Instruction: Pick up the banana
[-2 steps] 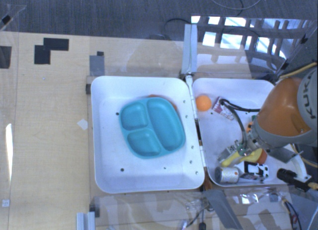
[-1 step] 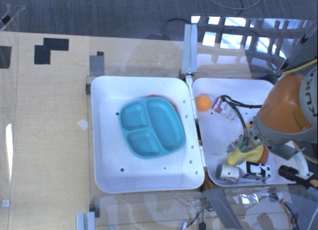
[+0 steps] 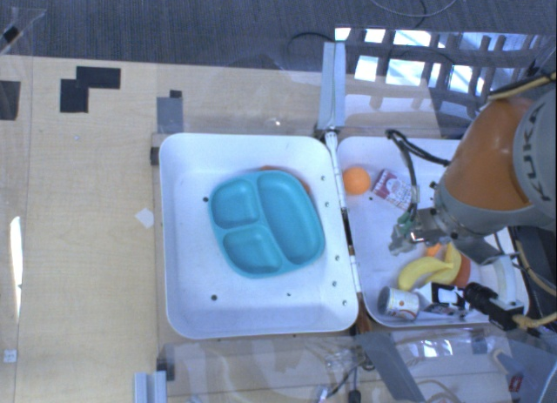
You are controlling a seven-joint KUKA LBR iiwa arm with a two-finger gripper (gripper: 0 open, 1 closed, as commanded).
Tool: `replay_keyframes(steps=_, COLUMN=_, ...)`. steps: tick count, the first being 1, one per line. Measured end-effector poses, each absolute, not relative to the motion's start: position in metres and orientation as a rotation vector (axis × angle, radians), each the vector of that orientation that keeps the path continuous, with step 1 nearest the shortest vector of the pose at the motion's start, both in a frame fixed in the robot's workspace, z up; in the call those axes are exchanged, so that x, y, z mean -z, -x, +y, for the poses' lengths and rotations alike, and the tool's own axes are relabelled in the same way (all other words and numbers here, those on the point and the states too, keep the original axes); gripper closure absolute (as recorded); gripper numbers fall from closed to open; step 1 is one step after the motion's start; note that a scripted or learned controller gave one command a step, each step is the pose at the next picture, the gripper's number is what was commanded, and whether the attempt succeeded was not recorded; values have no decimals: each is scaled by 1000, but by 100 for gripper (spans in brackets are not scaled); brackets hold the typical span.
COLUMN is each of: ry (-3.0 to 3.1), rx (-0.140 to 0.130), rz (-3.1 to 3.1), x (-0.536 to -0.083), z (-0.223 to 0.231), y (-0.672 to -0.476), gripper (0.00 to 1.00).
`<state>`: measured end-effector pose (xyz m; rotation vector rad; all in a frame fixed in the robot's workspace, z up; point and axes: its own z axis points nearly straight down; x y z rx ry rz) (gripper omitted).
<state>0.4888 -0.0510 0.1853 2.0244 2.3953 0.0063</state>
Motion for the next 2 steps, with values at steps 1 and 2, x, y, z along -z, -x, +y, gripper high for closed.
replay_keyframes(steps=1, ry=-2024, rx=-6, rz=2396, x=-185, z=-51, y=-489, gripper=0)
replay_keyframes(steps=2, ry=-2155, rx=-6, rz=2279, x=-261, z=-34, y=-497, gripper=0)
